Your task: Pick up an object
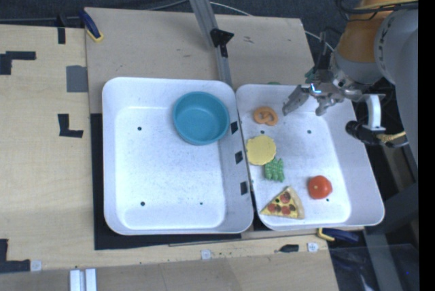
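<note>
The claw (309, 101) hangs with its fingers spread and nothing between them over the far end of the right bin (353, 147), just beside the orange pretzel-like piece (265, 116). That piece looks the nearest candidate: the robot would do well to centre over it before descending, keeping off the bin wall and the yellow disc (261, 149) below it. The green piece (274, 169), pizza slice (283, 204) and tomato (320, 186) lie farther down. The blue bowl (200, 117) sits in the left bin (136, 174). Claw height above the bin floor is hard to judge.
</note>
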### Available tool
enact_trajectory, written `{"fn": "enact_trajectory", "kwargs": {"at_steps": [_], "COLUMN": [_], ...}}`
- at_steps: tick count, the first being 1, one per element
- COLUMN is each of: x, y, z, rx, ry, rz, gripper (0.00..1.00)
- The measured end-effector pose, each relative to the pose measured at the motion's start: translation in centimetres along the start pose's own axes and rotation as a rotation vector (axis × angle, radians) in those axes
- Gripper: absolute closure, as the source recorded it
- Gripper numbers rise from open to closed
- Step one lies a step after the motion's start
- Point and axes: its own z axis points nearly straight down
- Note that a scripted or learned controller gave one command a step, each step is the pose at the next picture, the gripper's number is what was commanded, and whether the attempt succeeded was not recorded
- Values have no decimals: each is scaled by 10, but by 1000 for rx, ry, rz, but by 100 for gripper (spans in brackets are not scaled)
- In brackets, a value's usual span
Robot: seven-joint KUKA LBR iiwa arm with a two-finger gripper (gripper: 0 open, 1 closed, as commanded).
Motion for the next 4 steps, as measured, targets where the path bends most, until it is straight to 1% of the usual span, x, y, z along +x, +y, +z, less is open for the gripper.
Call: {"fn": "enact_trajectory", "kwargs": {"at_steps": [1, 2, 3, 4], "x": [10, 9, 16, 10], "y": [1, 2, 5, 7], "z": [58, 44, -16, -76], "rx": [1, -5, -10, -10], "ry": [0, -1, -2, -2], "rz": [0, 0, -1, 0], "gripper": [0, 100, 100, 100]}}
